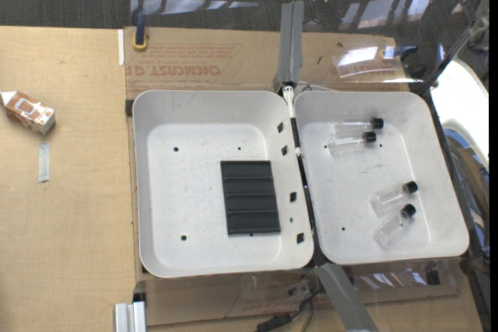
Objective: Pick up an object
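Note:
A black ribbed rectangular block [250, 197] lies flat in the middle of the left white bin [156, 167]. In the right white bin [436, 167] lie several clear vials with black caps. Two of them [354, 134] sit side by side near the bin's far end. Two others [394, 207] rest closer to the near right corner.
A small brown and white carton [29, 113] and a pale strip [43, 163] lie on the wooden bench at the left. Cardboard [187, 66] sits behind the bins. A grey divider bar [291, 43] runs between the bins at the back.

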You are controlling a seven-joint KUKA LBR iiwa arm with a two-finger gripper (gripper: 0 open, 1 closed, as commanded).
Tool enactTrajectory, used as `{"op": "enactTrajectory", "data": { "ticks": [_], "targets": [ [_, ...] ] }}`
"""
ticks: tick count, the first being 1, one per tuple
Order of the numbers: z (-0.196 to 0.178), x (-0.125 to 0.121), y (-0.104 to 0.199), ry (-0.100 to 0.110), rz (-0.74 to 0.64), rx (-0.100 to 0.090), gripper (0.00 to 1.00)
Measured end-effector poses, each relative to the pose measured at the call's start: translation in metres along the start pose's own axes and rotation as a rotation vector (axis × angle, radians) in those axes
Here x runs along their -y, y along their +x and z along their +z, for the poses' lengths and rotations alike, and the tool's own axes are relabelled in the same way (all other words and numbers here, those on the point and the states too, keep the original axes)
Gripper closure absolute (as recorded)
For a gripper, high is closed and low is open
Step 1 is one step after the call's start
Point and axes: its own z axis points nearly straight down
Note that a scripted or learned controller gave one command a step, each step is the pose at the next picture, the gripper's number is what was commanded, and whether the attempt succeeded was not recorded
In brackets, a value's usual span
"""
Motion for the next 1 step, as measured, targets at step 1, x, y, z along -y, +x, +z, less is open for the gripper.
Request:
{"op": "enactTrajectory", "data": {
  "ticks": [1],
  "targets": [
    [-0.0004,0.0,0.0001,0.0,-0.104,0.0,1.0]
  ]
}}
